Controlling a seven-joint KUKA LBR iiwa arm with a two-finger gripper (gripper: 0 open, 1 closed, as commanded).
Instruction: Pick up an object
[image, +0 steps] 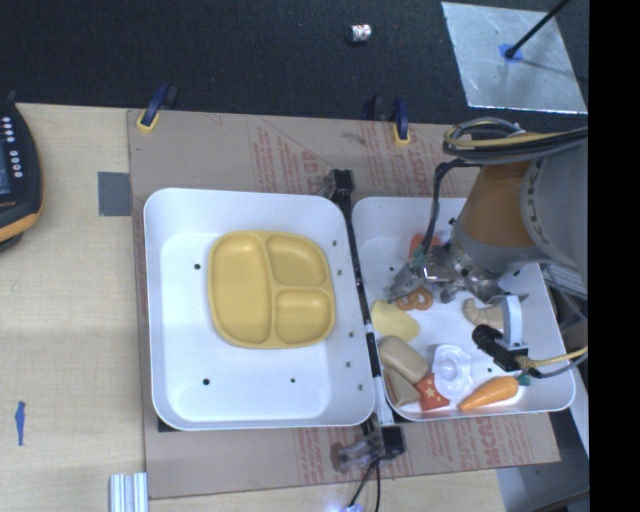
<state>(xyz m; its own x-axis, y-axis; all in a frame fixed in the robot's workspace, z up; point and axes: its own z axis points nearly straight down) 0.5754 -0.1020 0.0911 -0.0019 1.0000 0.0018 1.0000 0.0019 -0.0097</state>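
A small orange ring toy (417, 297) is seen at nine o'clock in the right bin (560, 330), just under the gripper (425, 272). Whether it is gripped cannot be told.

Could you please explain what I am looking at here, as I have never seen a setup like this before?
This is one camera fixed above a bench, looking down at a slant. The grey machine with the orange band is a robot arm reaching in from the right; its tool hangs low over the right bin. I cannot tell whether it holds anything. That bin contains small toy-like items, among them a carrot, a pale yellow piece and a tan block. The left bin holds a yellow divided plate. The arm's job is to pick up an object.
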